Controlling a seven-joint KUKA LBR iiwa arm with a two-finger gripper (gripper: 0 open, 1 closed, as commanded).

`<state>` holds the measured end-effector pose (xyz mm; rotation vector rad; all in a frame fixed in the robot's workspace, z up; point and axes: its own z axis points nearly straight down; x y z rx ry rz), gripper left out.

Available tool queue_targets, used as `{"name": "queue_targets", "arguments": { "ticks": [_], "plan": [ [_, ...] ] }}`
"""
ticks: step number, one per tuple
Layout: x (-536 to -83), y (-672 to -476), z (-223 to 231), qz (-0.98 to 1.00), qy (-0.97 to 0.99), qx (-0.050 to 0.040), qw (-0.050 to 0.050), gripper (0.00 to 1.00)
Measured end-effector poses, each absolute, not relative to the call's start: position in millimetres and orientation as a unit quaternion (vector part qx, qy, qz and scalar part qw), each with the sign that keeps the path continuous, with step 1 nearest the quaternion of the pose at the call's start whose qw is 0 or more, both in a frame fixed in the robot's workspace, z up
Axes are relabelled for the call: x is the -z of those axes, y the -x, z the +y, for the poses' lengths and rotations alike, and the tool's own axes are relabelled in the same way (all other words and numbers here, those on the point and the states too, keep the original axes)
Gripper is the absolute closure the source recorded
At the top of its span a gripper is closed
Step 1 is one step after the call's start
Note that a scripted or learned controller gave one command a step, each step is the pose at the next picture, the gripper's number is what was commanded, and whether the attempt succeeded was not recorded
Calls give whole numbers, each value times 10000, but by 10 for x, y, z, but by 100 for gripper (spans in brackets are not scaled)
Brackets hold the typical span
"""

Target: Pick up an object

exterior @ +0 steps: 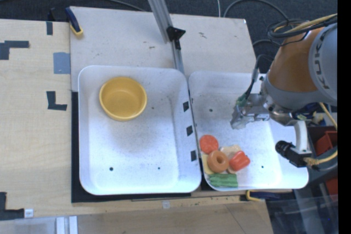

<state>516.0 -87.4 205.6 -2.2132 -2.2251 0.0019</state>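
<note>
Two shallow white bins are seen side by side on the tabletop (137, 35), their inner rims touching. In the left bin (93, 172) a round yellow bowl (123, 97) sits near the far left corner, with bare speckled floor around it. In the right bin (219, 85) a cluster is packed against the near left corner: a red disc (208, 143), an orange ring (219, 161), a red block (239, 161) and a green piece (222, 180). The gripper (240, 119) is positioned over the bin's middle, just beyond the cluster. Whether its fingers are open cannot be told; nothing is seen held.
</note>
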Motion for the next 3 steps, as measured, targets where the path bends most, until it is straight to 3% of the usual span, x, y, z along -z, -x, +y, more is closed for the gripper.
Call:
{"name": "queue_targets", "arguments": {
  "ticks": [3],
  "plan": [
    [-2063, -5049, 740, -7096, 7046, -5, 13, 100]
  ]
}}
